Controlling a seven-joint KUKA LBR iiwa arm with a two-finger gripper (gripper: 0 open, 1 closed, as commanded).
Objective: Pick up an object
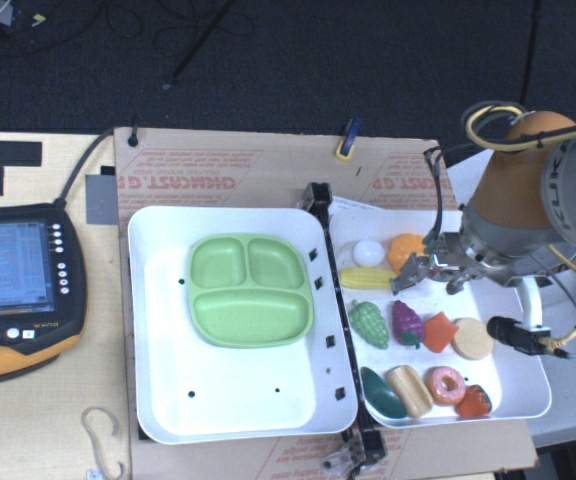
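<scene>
- Right, the hand (415, 271) sits low in the right bin (528, 388), at its upper middle, w/ the corn cob (365, 279) lying just to its left in my view, fingertips v. close to the cob's right end.
- Cob's long axis runs left-right across the bin, roughly in line w/ the way the hand points; I judge a grasp along that axis would be awkward, so wrist may need a turn.
- Other candidates nearby: orange fruit (405, 248) just above the hand, white egg (369, 253) above the cob, purple veg (406, 322) and green veg (369, 323) just below.
- Hand state: dark fingers blur into one shape, can't tell if wide or narrow; nothing visibly held between them.
- Arm pose: comes in from the right, orange band (513, 183) above the wrist, wrist bent so the hand points left and down towards the food.
- Left bin (168, 388) holds the green divided plate (251, 290), well apart from the hand.
- Only one arm, so no choice of side.
</scene>
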